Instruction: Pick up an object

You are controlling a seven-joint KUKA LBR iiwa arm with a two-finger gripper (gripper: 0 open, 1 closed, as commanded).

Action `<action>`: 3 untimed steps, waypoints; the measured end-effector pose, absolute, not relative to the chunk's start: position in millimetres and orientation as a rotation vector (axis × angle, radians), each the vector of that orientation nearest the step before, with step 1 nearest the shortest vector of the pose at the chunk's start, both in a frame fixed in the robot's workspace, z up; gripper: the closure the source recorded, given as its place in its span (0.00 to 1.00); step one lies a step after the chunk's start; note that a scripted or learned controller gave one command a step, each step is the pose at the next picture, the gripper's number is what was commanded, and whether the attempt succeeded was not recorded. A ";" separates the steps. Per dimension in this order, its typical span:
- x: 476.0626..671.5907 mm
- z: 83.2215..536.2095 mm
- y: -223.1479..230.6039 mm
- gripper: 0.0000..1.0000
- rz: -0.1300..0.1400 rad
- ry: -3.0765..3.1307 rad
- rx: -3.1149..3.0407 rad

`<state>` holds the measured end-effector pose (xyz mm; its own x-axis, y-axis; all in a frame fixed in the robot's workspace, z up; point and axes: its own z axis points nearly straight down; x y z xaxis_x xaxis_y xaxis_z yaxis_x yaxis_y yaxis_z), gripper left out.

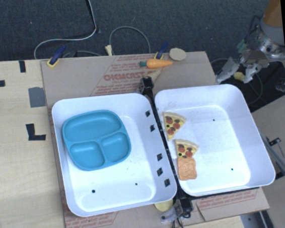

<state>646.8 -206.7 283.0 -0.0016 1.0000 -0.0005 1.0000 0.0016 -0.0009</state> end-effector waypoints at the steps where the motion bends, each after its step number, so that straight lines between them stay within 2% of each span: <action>1: 584.3 202.9 -147.6 0.00 0.009 -2.216 -2.209; 2: 550.0 159.9 -91.8 0.00 0.006 -2.221 -2.210; 3: 515.0 82.0 -101.9 0.00 -0.001 -2.224 -2.225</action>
<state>515.0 -101.9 82.0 0.0002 1.0000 -0.0027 1.0000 -0.0002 0.0035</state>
